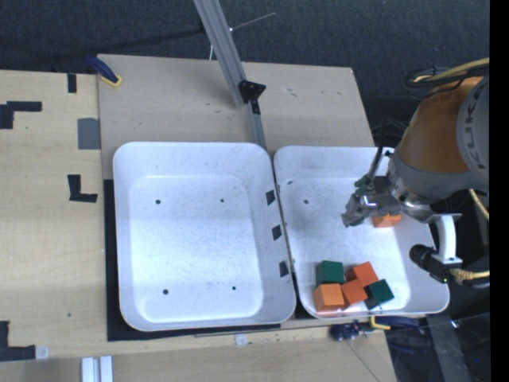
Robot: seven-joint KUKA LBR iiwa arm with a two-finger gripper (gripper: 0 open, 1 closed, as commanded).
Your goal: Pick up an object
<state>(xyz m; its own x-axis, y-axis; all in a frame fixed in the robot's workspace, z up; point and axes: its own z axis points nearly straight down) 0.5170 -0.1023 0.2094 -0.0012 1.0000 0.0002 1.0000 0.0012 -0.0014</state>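
Just beside claw (359, 211), orange block (386, 220).

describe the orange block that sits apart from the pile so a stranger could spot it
Look in the right-hand white bin. Near its right wall, directly beside the gripper, sits a lone orange block. Unlike the cluster of orange and green blocks at the bin's near edge, it has no block touching it.

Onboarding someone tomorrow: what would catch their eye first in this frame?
Probably the grey and orange arm coming in from the right, its pincer low over the right bin with an orange block right beside it. Next, the cluster of orange and green blocks bunched at that bin's near edge. The left bin is a plain white expanse by comparison.
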